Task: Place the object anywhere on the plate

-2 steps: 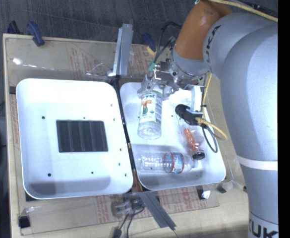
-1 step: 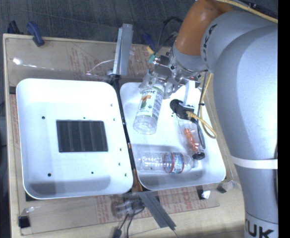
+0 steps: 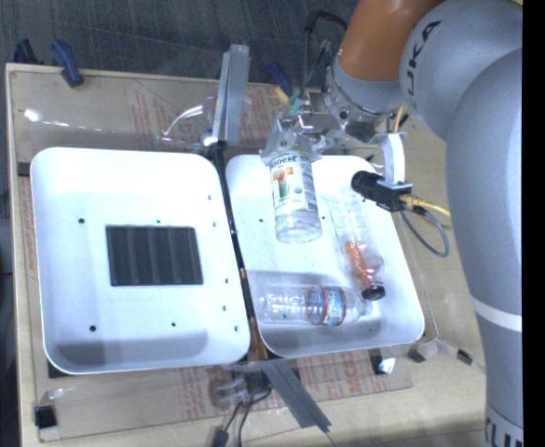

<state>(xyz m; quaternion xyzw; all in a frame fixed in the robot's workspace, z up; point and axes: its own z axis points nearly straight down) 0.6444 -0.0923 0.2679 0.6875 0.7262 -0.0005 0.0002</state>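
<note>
A dark ridged rectangular plate (image 3: 154,255) lies in the middle of the left bin (image 3: 58,184). My gripper (image 3: 293,147) is over the far end of the right bin (image 3: 407,319). It is shut on the top end of a clear plastic bottle with a white and green label (image 3: 292,198). The bottle hangs down from the fingers with its base toward the bin's middle. Gripper and bottle are to the right of the plate, across the divider between the bins.
Two more clear bottles lie in the right bin: one with a red and blue label (image 3: 314,305) along the near wall, and one with an orange streak and black cap (image 3: 358,250) on the right side. A metal bracket (image 3: 230,91) stands at the far end of the divider.
</note>
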